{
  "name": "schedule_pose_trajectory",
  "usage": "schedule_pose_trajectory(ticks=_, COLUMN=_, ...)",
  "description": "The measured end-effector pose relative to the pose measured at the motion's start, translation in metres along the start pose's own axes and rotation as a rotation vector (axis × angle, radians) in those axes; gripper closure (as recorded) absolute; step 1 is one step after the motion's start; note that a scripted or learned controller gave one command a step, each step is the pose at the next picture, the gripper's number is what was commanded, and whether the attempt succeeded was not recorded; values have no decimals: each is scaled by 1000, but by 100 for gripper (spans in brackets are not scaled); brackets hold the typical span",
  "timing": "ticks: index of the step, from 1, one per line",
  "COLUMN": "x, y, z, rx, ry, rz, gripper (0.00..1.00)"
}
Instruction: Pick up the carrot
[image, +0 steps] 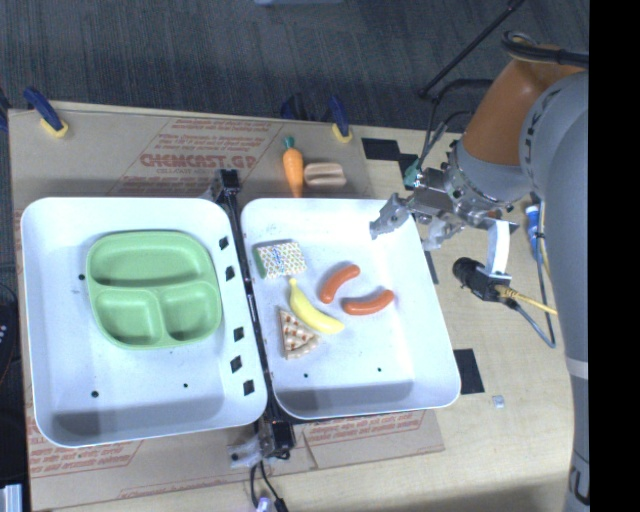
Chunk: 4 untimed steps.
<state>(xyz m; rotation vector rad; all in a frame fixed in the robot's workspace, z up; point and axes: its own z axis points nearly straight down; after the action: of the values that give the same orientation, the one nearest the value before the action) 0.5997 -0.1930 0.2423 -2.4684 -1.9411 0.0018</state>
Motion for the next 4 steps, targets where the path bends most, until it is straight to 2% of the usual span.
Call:
schedule_pose_trajectory(ticks=1, x=0, y=-15, z=136, rx=-7, ry=1, rz=210, gripper=0)
schedule_pose_trajectory(ticks=2, x=33, y=-82, z=152, rx=5, ry=1, rz=298, gripper=0)
schedule_pose_trajectory(ticks=3, x=-24, y=-93, z=135, rx=4, ry=2, rz=114, gripper=0)
schedule_pose_trajectory(ticks=4, x=-20, y=-42, z=90, rx=2, ry=1, rz=213, gripper=0)
